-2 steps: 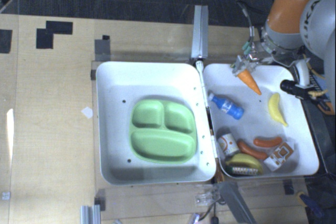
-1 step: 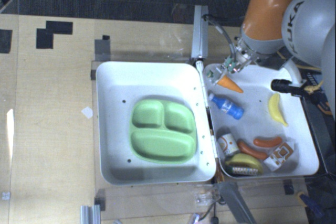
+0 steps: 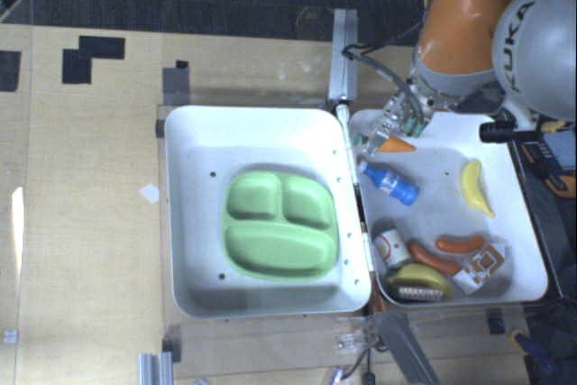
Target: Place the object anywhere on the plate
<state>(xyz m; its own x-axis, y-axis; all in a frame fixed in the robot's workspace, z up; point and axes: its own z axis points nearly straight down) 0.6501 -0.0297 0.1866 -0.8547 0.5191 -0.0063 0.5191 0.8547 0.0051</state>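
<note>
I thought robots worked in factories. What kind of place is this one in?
It looks like a robot lab or test bench, not a kitchen. A KUKA arm reaches over two white bins; one holds a green plate, the other holds toy food such as a banana. Cables and metal brackets show along the bench.

You had a pale wooden bench (image 3: pixel 81 221) here. Two white bins sat directly on it: left bin (image 3: pixel 194 284), right bin (image 3: pixel 523 270).

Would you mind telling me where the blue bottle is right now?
The blue bottle lies in the right bin, near its left wall, just below the end effector and the orange carrot.
</note>
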